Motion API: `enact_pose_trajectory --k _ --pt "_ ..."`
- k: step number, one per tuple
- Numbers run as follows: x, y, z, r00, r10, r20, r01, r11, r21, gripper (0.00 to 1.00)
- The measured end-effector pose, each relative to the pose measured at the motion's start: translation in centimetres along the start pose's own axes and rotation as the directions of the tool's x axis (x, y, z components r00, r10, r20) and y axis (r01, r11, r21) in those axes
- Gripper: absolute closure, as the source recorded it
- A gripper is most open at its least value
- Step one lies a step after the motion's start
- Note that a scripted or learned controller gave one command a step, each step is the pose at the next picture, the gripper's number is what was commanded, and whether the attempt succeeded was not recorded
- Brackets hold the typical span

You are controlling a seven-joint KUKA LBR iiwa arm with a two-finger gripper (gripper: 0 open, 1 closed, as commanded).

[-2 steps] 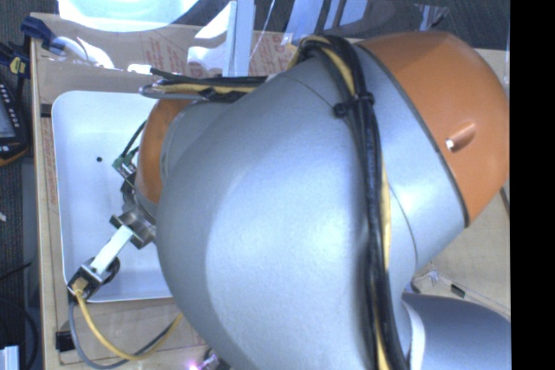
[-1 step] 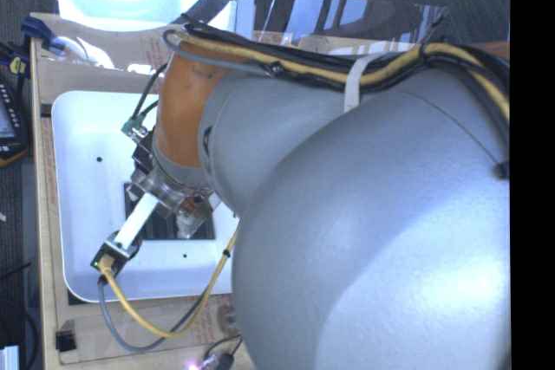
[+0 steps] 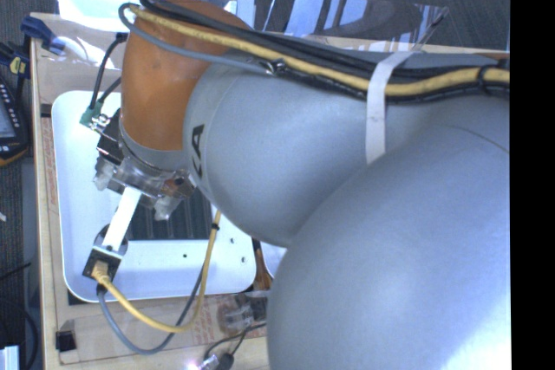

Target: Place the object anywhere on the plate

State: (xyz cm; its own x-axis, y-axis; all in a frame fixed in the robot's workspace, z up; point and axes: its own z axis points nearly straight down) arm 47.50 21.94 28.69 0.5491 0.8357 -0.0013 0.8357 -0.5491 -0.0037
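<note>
My arm reaches in from the right, and its big grey link (image 3: 373, 212) covers most of both bins. The orange band (image 3: 160, 74) sits above the wrist (image 3: 139, 173), which hangs over the left white bin (image 3: 65, 186). Below the wrist, a dark ribbed part of the gripper (image 3: 178, 217) points down toward the bin floor. The arm hides whatever lies beneath it.
A white bracket (image 3: 113, 243) slants down from the wrist to a small connector, and a yellow cable (image 3: 156, 323) loops from it over the bin's front edge. Clear plastic sheeting (image 3: 347, 13) stands at the back. Dark gear (image 3: 9, 121) lies beyond the bench's left edge.
</note>
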Motion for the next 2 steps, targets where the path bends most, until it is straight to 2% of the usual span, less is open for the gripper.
enact_pose_trajectory --k 1,2 --pt "-1.2 0.7 12.2 0.925 0.379 0.006 -0.379 0.925 0.002 1.00" --pt "-4.4 3.1 6.1 0.776 0.631 -0.003 -0.631 0.776 -0.002 1.00"
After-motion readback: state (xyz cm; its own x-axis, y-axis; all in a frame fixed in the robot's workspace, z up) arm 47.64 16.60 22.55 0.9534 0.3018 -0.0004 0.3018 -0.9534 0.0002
